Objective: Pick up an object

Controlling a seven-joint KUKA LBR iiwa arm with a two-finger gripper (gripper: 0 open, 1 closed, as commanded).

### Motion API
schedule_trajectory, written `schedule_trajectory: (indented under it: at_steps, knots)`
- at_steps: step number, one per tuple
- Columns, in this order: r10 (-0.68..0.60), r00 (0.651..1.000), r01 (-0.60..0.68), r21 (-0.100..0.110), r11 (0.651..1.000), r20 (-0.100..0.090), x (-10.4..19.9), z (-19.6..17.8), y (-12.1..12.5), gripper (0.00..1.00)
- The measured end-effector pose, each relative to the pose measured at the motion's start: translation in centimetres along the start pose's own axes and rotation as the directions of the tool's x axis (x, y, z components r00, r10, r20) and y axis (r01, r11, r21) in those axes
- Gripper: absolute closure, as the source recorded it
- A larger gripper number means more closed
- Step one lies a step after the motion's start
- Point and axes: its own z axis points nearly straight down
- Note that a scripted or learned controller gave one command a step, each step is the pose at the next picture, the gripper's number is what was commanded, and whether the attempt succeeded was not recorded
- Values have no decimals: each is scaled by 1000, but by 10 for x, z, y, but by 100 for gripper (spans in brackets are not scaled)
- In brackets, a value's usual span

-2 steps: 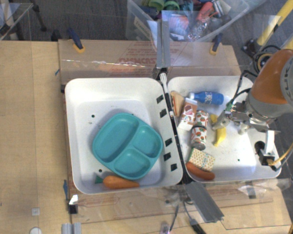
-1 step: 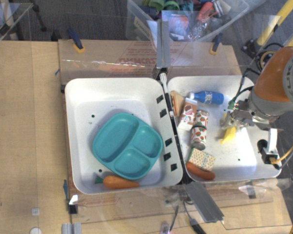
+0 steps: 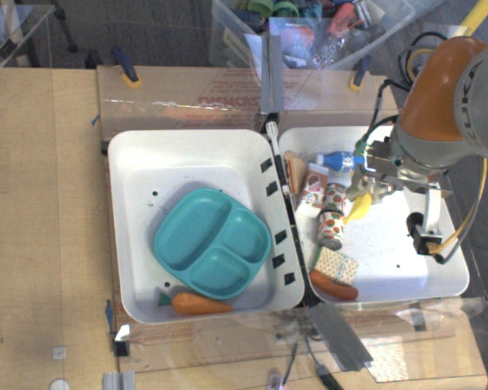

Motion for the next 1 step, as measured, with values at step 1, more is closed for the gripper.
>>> schedule_trajectory:
  at_steps: [1]
  knots:
    - [198,980,-198,-1,980,2,50,-34,30,100]
